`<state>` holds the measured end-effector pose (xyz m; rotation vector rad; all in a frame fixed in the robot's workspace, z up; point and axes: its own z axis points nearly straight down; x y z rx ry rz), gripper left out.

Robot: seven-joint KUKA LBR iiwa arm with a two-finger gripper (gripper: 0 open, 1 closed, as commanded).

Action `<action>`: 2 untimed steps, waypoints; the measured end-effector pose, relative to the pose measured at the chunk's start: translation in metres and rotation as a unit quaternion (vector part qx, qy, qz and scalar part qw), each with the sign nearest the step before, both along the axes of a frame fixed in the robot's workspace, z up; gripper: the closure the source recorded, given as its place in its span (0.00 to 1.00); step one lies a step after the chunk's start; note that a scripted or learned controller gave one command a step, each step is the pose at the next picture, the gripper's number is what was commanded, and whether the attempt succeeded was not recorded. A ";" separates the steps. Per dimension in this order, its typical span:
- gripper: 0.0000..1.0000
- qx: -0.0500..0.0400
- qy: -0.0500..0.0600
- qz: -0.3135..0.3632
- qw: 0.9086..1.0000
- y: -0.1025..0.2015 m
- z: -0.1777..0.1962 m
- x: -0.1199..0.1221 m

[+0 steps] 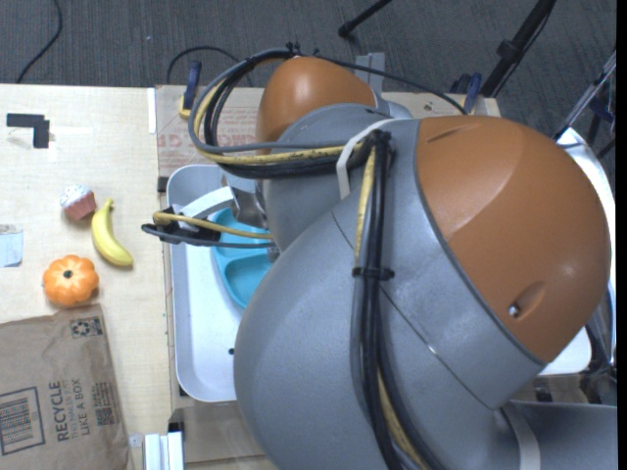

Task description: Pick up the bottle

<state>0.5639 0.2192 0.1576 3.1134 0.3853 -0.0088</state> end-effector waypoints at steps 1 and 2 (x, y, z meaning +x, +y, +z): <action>1.00 0.000 0.002 0.057 0.998 -0.030 0.011 -0.070; 1.00 -0.001 -0.001 -0.024 1.000 0.009 0.086 -0.085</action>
